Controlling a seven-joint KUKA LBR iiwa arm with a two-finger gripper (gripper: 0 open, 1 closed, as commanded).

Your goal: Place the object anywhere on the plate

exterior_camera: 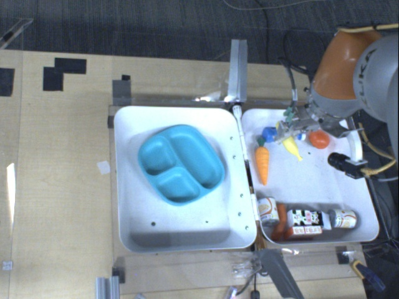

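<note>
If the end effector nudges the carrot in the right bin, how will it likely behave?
The carrot looks like a rigid moulded toy, so probably stiff and light. Its tapered, rounded body lies flat on the right bin floor, so a sideways push may roll or swing it around its narrow end. Its smooth surface could slip.

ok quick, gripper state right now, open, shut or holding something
Gripper: cannot be told; it hovers low in the right white bin, over the small yellow piece and blue piece.

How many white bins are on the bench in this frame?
2: the left bin holds the blue plate; the right bin holds the carrot and other items, under the arm's hand.
</note>
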